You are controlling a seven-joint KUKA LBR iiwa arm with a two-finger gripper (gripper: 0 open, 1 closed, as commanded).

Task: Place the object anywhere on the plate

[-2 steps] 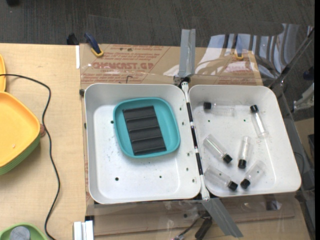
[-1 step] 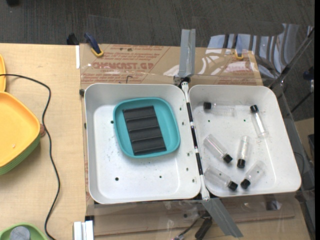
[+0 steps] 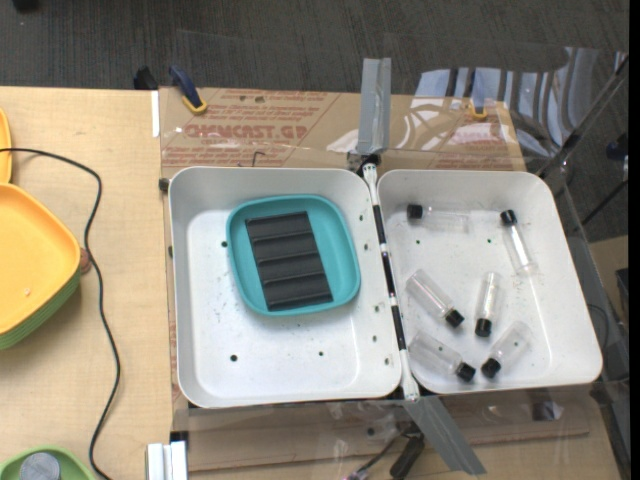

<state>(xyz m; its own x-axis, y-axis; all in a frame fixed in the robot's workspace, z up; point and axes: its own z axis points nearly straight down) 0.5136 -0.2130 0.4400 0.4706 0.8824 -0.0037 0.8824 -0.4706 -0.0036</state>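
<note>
Six clear plastic vials with black caps lie scattered in the right bin [image 3: 560, 228], none on the plate. One vial [image 3: 437, 214] lies across the far left of that bin, long axis left to right, cap toward the divider. A second vial [image 3: 516, 240] lies near the far right, long axis running near to far, cap at the far end. A third vial [image 3: 436, 299] lies at mid-bin on a diagonal, cap toward the near right. A fourth vial [image 3: 486, 303] beside it lies nearly along the near-far line, cap toward the near edge. Two more, a fifth vial [image 3: 442, 357] and a sixth vial [image 3: 507, 351], lie close to the near wall, their capped ends pointing toward each other.

The teal plate [image 3: 345, 258], square with rounded corners, sits in the left bin [image 3: 200, 358] and carries a dark ribbed insert [image 3: 288, 260] whose ridges run left to right.

Cardboard [image 3: 260, 133] behind the bins bears reddish print, only partly legible. A yellow dish [image 3: 30, 258] and a black cable [image 3: 100, 348] lie on the counter [image 3: 120, 128] to the left.

The hand is out of view, so its state cannot be told.
</note>
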